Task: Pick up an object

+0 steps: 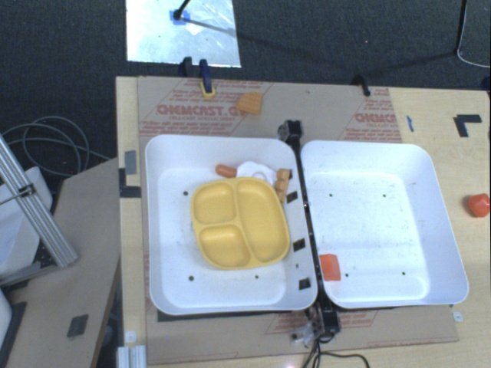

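camera view: one yellow tray, two bins

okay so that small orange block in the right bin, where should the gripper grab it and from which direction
Probably straight down from above, fingers closing across the orange block's front and back faces. It lies flat near the right bin's left wall, so fingers closing left to right would have little room on that side.
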Action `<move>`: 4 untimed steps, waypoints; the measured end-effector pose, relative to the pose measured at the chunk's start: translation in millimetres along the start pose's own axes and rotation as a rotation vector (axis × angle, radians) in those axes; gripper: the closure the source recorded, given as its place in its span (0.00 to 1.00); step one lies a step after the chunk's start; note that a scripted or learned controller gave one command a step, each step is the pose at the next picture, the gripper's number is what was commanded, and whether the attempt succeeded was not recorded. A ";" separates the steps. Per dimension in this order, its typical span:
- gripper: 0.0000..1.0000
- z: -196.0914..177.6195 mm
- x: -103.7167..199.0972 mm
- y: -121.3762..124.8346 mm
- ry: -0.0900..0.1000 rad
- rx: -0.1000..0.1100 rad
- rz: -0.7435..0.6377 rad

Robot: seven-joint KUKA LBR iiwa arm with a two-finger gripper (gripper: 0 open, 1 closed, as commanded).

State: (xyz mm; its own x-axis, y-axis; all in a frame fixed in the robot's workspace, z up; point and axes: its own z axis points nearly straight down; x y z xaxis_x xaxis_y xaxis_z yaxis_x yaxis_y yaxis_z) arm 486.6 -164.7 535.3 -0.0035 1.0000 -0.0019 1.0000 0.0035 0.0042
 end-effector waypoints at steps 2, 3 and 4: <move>0.00 0.0 0.0 0.0 0.000 0.000 0.000; 0.00 0.0 0.0 0.0 0.000 0.000 0.000; 0.00 0.0 0.0 0.0 0.000 0.000 0.000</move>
State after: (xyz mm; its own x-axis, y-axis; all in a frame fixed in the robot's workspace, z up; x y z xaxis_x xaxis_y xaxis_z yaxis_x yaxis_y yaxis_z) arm 486.6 -164.7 535.3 -0.0035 1.0000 -0.0019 1.0000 0.0035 0.0042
